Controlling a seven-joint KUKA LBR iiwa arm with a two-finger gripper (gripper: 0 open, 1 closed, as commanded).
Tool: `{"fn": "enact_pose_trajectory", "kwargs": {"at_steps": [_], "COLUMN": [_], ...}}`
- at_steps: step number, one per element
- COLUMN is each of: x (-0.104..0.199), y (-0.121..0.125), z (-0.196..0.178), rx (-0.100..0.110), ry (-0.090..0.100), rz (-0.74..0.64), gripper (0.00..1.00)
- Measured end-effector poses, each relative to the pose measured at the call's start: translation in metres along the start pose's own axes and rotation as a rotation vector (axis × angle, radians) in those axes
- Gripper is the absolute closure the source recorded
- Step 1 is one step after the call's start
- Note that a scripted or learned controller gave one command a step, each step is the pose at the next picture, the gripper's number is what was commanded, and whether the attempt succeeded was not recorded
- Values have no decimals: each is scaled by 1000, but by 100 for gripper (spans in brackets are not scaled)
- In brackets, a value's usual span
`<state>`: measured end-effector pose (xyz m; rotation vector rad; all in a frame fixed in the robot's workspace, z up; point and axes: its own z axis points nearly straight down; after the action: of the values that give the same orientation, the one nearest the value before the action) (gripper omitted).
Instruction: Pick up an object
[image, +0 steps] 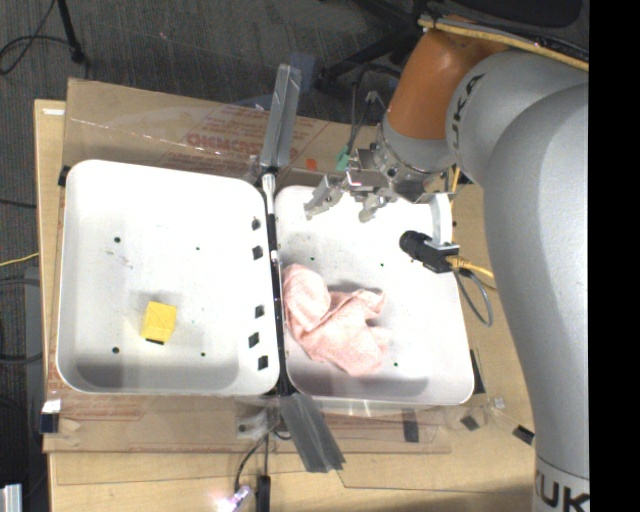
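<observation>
From my station I see the gripper (343, 203) hanging over the far edge of the right bin (450, 350), its two pale fingers (318, 200) spread apart with nothing between them, so I read it as released. The grey arm (530, 190) comes in from the right, its orange band (432, 85) sitting just above the wrist. Lower in that same bin lies a crumpled pink cloth (330, 318), well apart from the fingers and toward the near side. I make its long axis as running diagonally, from the upper left close to the divider (268, 270) between the bins down toward the lower right; one bunched lobe sits at the left end and a flatter fold spreads out to the right and down. A black fitting (428, 250) with a yellow cable hangs off the arm beside the cloth's upper right, above the bin floor. In the left bin (90, 200) I see a small yellow block (159, 322), lying near the lower left, its sides turned slightly off square to the bin walls. Both bins rest on the bench (180, 125), on a sheet of brown cardboard.
</observation>
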<state>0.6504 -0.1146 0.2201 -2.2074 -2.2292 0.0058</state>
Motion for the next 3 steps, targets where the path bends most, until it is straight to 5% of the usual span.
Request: {"fn": "enact_pose_trajectory", "kwargs": {"at_steps": [1, 2, 3], "x": [5, 0, 3], "y": [-32, 6, 8], "z": [128, 127, 125], "rx": [-3, -4, -15], "ry": [-17, -6, -20], "rz": [39, 202, 70], "gripper": [0, 0, 0]}}
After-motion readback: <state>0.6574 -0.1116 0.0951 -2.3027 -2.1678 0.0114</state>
